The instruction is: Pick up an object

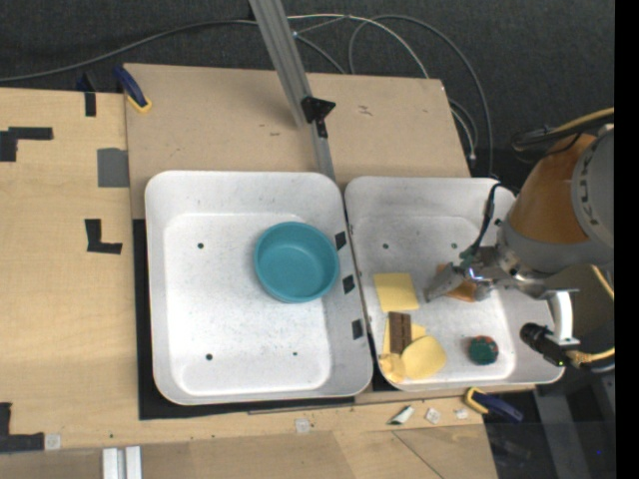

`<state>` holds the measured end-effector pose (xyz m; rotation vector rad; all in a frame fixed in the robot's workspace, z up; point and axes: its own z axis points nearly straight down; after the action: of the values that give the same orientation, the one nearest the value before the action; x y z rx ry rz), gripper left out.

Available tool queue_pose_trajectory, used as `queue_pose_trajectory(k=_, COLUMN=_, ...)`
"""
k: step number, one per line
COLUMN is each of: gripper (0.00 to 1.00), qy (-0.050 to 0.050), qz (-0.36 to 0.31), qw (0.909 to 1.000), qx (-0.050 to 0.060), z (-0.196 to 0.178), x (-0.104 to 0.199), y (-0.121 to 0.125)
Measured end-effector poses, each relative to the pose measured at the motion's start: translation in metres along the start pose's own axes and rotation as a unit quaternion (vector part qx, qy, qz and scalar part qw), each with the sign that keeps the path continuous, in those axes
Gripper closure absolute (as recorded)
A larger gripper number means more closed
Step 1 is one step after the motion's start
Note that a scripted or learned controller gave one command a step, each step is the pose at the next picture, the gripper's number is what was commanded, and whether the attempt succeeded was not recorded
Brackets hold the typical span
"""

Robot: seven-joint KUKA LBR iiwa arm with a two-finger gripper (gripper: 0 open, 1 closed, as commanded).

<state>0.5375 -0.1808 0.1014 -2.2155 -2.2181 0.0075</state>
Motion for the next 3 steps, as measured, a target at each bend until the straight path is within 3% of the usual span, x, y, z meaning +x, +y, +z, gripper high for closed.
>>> queue_pose_trajectory(k=1, gripper=0.0, qy=-0.002, qz=0.0, qw=1.0, qx=-0.007, z=0.009, x=0.0, y=0.002)
queue_pose_trajectory(k=2, gripper=1.0, qy=-0.001, qz=-0.001, qw=1.0, qx=-0.007, z=-0.001, x=0.001, y=0.003)
queue_pose_trajectory(k=3, gripper=1.0, qy=-0.001, qz=0.0, qw=1.0, qx=-0.005, z=-0.052, x=0.008, y=-0.005)
